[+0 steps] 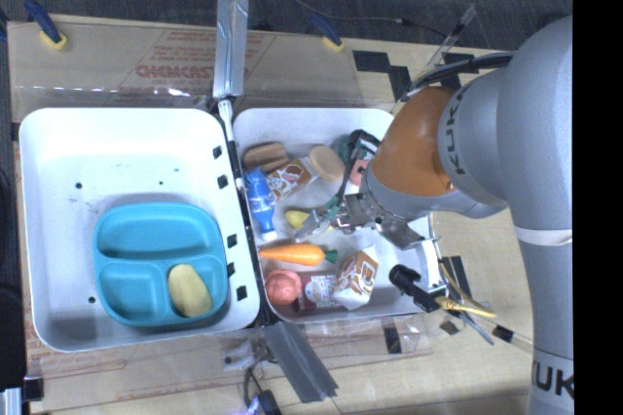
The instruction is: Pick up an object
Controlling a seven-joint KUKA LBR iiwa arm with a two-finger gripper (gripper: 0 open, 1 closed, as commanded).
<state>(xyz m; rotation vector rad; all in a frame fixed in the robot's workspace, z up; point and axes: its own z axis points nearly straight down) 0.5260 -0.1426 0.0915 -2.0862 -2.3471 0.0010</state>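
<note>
One word, "KUKA", on the grey arm [506, 140].

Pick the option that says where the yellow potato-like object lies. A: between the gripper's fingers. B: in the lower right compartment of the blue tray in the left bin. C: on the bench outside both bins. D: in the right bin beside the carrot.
B: the yellow potato-like object sits in the lower right compartment of the blue tray, which lies in the left bin.
</note>
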